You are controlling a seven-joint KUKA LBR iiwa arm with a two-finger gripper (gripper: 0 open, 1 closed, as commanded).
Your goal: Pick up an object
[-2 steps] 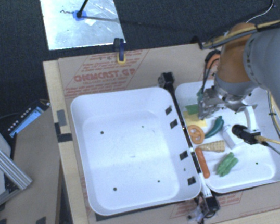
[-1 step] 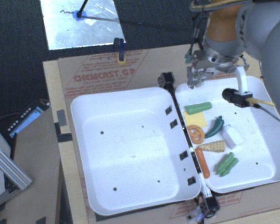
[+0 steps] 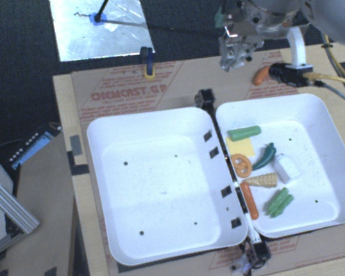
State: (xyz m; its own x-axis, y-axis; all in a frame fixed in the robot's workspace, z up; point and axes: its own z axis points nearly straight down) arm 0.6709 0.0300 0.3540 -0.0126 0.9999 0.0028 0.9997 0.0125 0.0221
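Candidate objects, all in the right bin point(image 3: 336, 140) and gathered toward its left wall: a green pod point(image 3: 244, 133) farthest back; a yellow square point(image 3: 241, 148) just in front of it; an orange pretzel-like ring point(image 3: 242, 166) overlapping the square's near edge; a dark teal curved piece point(image 3: 264, 156) to the ring's right; a white block point(image 3: 285, 168) near the bin's middle; a tan wedge point(image 3: 262, 182); an orange stick point(image 3: 251, 201) lying along the wall; a green bundle point(image 3: 278, 202) nearest the viewer. None is lifted; each rests on the bin floor. The gripper point(image 3: 236, 59) hangs beyond the bin's far rim, well apart from all of them, with nothing seen in it; whether it is spread or closed cannot be told from here. The left bin point(image 3: 149, 114) adjoins at the centre; both sit on a cardboard sheet point(image 3: 127, 90) with red lettering.
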